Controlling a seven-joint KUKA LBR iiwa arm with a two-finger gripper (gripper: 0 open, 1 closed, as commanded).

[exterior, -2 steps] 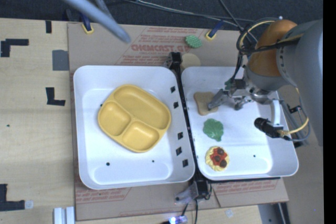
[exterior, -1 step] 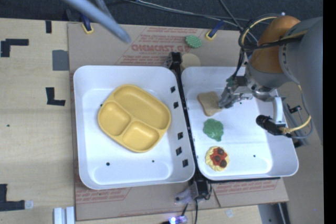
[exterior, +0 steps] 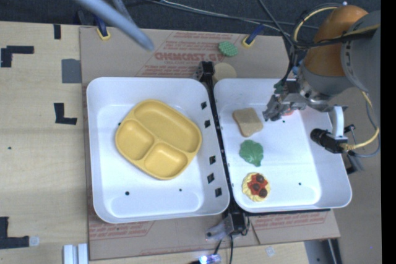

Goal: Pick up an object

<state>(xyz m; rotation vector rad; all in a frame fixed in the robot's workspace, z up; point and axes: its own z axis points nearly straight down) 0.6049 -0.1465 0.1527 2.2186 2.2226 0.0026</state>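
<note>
Your gripper (exterior: 276, 109) is low over the right bin (exterior: 328, 188). Can't tell how far it's spread; nothing visibly gripped. Closest pick: the tan bread piece (exterior: 248, 122), just beside the tips on the divider side, apparently not touching. Green broccoli piece (exterior: 251, 152) sits nearer the camera than the bread, well off the tips. Small pizza piece (exterior: 256, 187) lies further still down the same line. Yellow divided plate (exterior: 159, 139) is in the left bin (exterior: 102, 102), well apart.
</note>
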